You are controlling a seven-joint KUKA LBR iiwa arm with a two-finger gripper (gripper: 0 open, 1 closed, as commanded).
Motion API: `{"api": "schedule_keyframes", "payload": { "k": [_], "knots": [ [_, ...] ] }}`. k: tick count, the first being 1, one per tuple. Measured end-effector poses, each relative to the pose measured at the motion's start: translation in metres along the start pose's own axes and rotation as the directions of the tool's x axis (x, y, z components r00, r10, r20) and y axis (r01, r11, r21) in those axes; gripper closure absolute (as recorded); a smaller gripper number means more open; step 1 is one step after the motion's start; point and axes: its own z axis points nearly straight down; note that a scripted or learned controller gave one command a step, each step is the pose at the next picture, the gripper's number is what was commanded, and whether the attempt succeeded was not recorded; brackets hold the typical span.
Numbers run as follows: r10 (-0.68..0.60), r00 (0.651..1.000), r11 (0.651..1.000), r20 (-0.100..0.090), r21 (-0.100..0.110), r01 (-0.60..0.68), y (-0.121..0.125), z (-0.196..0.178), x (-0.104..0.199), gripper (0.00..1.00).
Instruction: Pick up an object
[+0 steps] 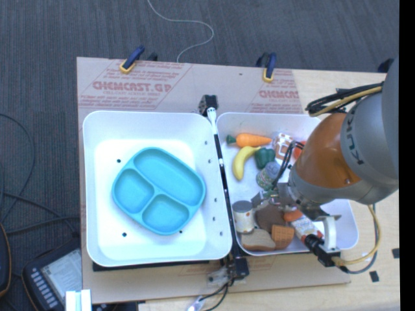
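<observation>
Reaching in from three o'clock, the grey arm [382, 141] bends down over the right bin [347, 229], its orange band [327, 157] covering much of that bin's three o'clock half. The wrist tilts toward nine o'clock and slightly down, and the end effector [275, 190] sits low among the objects near the bin's middle. Dark hardware and the wrist hide its tips, so I cannot tell how wide it stands or whether it has hold of anything.

The candidate objects are all in the right bin. At twelve o'clock lies a carrot [253, 139], with a banana [240, 162] just beside it toward seven o'clock and a green piece [264, 157] next to the banana. A small tin can [243, 214] stands upright at the bin's eight o'clock side, near the dividing wall. At six o'clock lie a slice of bread [258, 240] and an orange-brown block [282, 235], touching each other, with a dark brown piece [267, 217] just above them, close under the end effector.

The left bin [97, 193] holds a blue divided plate [159, 190] near its centre. Both bins rest on the worktop [97, 96], a brown board with two clamps [131, 58] at its twelve o'clock edge.
</observation>
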Motion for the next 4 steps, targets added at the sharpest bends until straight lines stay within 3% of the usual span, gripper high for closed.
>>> {"api": "schedule_keyframes", "payload": {
  "k": [1, 2, 3, 4],
  "knots": [
    [0.000, 1.000, 1.000, -0.002, 0.003, 0.000, 0.001, -0.009, 0.000, 1.00],
    [-0.004, 1.000, 1.000, -0.009, 0.020, 0.004, 0.085, -0.093, 0.047, 1.00],
    [-0.004, 1.000, 1.000, -0.009, 0.023, 0.004, 0.019, -0.095, 0.097, 1.00],
    [-0.004, 1.000, 1.000, -0.008, 0.026, 0.004, 0.019, -0.102, 0.096, 1.00]
  ]
}}
